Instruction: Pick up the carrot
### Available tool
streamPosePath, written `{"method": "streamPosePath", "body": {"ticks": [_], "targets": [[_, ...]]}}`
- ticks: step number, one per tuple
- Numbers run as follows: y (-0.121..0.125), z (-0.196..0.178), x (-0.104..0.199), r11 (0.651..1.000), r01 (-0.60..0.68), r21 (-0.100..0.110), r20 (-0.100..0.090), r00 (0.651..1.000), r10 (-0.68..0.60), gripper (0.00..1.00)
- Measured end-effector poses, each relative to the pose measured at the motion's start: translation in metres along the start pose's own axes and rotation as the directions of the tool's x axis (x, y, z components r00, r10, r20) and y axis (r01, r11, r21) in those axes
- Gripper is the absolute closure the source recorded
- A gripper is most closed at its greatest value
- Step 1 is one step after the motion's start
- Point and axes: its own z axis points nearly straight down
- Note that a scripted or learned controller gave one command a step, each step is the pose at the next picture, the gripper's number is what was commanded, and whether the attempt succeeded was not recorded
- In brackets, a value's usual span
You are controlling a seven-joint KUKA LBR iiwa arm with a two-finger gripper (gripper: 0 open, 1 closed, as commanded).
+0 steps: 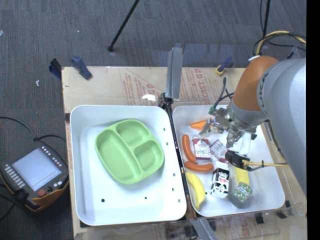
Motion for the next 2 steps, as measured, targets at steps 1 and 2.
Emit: {"method": "streamPosePath", "body": {"ticks": [1, 2], "targets": [[0.056, 0.001, 0.03, 0.999, -0.031, -0.017, -0.002, 1.0, 0.031, 0.0], [0.051, -0.001, 0.042, 0.998, -0.053, -0.034, -0.011, 0.999, 0.052, 1.0]]}}
